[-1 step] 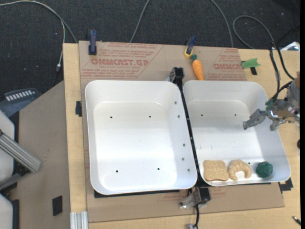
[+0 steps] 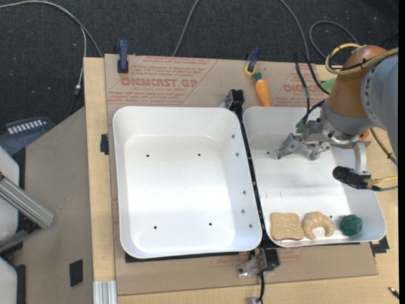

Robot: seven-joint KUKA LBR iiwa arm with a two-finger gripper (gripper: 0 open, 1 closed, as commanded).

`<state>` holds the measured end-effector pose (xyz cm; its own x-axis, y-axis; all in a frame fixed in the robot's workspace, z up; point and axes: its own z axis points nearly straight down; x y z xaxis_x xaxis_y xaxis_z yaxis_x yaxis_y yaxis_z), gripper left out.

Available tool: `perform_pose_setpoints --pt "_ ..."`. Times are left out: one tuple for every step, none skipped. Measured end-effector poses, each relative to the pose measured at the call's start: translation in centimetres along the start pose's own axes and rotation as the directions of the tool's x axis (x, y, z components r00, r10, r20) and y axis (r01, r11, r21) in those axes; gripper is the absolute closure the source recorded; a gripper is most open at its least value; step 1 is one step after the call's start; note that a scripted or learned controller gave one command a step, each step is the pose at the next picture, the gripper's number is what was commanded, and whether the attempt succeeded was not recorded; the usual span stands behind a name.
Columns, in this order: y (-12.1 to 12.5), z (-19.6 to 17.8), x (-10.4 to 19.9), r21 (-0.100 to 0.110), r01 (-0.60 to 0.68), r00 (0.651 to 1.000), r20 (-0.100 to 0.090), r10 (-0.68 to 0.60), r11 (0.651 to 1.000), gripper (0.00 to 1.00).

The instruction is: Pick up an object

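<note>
Hovering over right bin (image 2: 278,189), fingers (image 2: 286,148) spread, nothing held; cardboard (image 2: 158,81) reads roughly "CHEMCAST GP".

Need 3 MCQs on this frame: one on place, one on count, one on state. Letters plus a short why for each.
1. Where do the cracker, the croissant and the green ball lie?
A. along the near edge of the right bin
B. in the middle of the left bin
C. on the cardboard behind the bins

2. How many items lie in the right bin?
A. one
B. three
C. five

3. What is the state of the carrot?
A. held up by the arm
B. lying in the left bin
C. lying on the cardboard behind the right bin, outside it

Answers:
1. A: all three sit in a row at the right bin's near rim.
2. B: cracker, croissant and ball are the items there.
3. C: the carrot rests past the bin's far rim, well apart from the tool, which is over the far part of the right bin.
</note>
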<state>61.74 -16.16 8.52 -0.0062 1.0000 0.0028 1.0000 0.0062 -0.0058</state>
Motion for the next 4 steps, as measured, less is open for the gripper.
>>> perform_pose_setpoints --pt "-4.7 -5.2 6.6 -0.011 -0.002 1.000 0.002 0.002 1.000 0.00" --pt "-0.2 -15.7 1.9 -0.015 -0.008 1.000 0.005 0.008 1.000 0.00" --pt "-8.2 -0.3 2.8 0.006 -0.008 1.000 0.001 0.008 1.000 0.00" --pt "-2.4 -10.3 8.0 -0.014 -0.001 1.000 0.002 0.001 1.000 0.00"
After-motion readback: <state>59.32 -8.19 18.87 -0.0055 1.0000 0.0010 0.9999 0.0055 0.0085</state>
